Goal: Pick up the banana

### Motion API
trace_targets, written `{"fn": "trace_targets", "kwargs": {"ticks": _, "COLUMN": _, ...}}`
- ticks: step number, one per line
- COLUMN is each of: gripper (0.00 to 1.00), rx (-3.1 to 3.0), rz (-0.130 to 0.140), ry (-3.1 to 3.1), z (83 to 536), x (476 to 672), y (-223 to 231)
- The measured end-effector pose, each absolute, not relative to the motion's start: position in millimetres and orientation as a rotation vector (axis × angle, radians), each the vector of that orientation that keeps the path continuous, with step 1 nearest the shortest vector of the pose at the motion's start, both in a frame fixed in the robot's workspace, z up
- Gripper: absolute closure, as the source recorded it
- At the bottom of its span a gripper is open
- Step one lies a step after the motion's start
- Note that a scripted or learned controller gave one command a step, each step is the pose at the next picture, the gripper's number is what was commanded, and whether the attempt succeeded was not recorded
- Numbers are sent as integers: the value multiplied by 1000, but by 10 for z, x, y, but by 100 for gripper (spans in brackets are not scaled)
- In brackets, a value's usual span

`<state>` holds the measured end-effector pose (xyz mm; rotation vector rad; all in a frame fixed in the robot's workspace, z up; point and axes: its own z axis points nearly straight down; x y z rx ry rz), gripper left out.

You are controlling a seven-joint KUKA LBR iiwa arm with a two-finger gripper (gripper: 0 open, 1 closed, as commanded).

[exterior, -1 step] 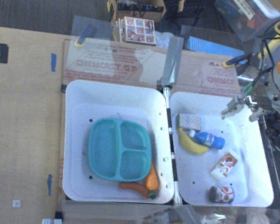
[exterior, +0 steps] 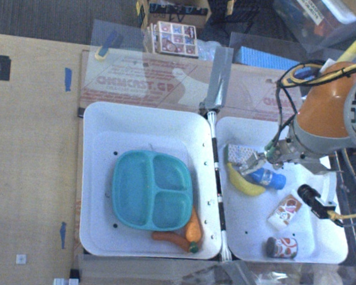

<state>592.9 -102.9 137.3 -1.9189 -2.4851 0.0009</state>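
Gripper (exterior: pixel 255 162) sits low over banana (exterior: pixel 244 182), finger state indeterminate; adjacent blue bottle (exterior: pixel 268 178) risks being nudged or grasped instead, spoiling the pick.

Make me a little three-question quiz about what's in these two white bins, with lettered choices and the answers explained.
1. Where does the banana lie?
A. right bin
B. left bin
C. on the bench

2. What colour is the divided plate?
A. red
B. teal
C. yellow

3. How does the plate sit?
A. flat, face up
B. upside down
C. standing on its edge

Answers: 1 A, the banana lies in the right bin beside a blue bottle, close under the gripper. 2 B, its surface is plainly teal. 3 A, its three compartments face up from the floor of the left bin.
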Motion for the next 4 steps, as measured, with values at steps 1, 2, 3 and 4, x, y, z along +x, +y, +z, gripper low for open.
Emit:
{"fn": "trace_targets", "kwargs": {"ticks": 1, "gripper": 0, "rx": -1743, "rz": -8, "ry": -2620, "z": 883, "x": 5901, "y": -965}}
{"fn": "trace_targets", "kwargs": {"ticks": 2, "gripper": 0, "rx": -1817, "rz": -7, "ry": -2568, "z": 884, "x": 5105, "y": -1020}}
{"fn": "trace_targets", "kwargs": {"ticks": 3, "gripper": 100, "rx": -1828, "rz": -8, "ry": -2569, "z": 986, "x": 5117, "y": -1049}}
{"fn": "trace_targets", "kwargs": {"ticks": 4, "gripper": 100, "rx": -1905, "rz": 0, "ry": -2499, "z": 1938, "x": 5352, "y": -287}}
